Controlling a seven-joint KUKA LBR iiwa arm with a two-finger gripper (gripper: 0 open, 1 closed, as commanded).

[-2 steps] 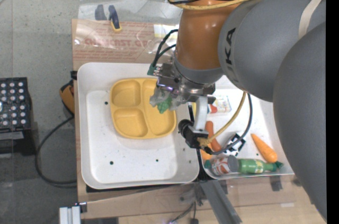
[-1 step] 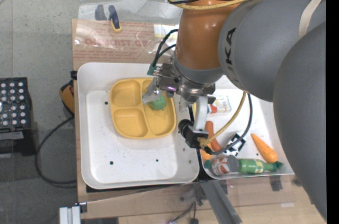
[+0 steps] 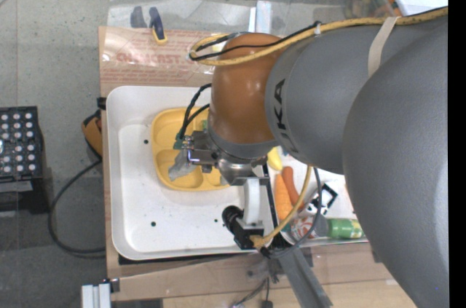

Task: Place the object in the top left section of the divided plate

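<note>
yellow divided plate [image 3: 175, 154] sits in left white bin [image 3: 131, 226], toward its upper right. tool [image 3: 191, 154] hangs over plate, wrist hiding most of it; can't tell its state or any held object. plate looks like stiff, light plastic, probably slippery.

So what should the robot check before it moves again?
1. Yellow divided plate sits in the left bin: ok.
2. Gripper is above the plate: ok.
3. Something is held in the gripper: cannot tell, the arm hides it.
4. Gripper is over the top left section: cannot tell, the arm covers much of the plate.
5. Carrot and green bottle stay in the right bin, off the plate: ok.
</note>
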